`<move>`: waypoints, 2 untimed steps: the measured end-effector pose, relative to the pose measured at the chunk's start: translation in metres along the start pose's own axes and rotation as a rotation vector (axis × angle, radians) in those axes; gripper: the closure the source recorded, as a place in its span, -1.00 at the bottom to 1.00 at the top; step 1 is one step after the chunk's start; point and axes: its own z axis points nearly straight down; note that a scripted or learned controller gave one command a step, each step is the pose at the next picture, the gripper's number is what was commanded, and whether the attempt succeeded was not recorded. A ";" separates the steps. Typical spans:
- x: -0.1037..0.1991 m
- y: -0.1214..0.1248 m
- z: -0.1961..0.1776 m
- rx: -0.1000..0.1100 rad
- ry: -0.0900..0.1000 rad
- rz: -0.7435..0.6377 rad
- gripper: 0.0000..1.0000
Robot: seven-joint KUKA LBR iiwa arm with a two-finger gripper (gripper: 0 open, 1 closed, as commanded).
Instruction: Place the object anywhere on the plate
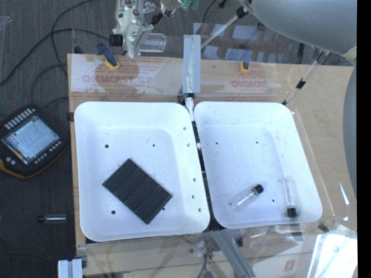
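Two vials point(246, 197) right bin point(232, 126), gripper point(134, 16) far

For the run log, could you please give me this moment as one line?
plate: dark, left bin | two vials: right bin, apart | arm: top right | placement: not yet done

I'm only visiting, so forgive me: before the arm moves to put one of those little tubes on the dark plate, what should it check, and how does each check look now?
1. Dark plate lies flat in the left bin: ok.
2. Plate's top is bare, with room for a tube: ok.
3. Two small clear black-capped tubes lie in the right bin, one tilted near the middle, the other by the right wall: ok.
4. The tubes lie apart from each other, so either could be taken alone: ok.
5. Tube near the wall has room for fingers beside it: cannot tell.
6. Gripper open and ready: cannot tell; the arm sits at top right.
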 end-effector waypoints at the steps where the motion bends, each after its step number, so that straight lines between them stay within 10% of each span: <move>1: 0.047 0.012 0.050 0.016 0.034 -0.243 1.00; 2: 0.073 0.020 0.048 0.011 0.034 -0.546 1.00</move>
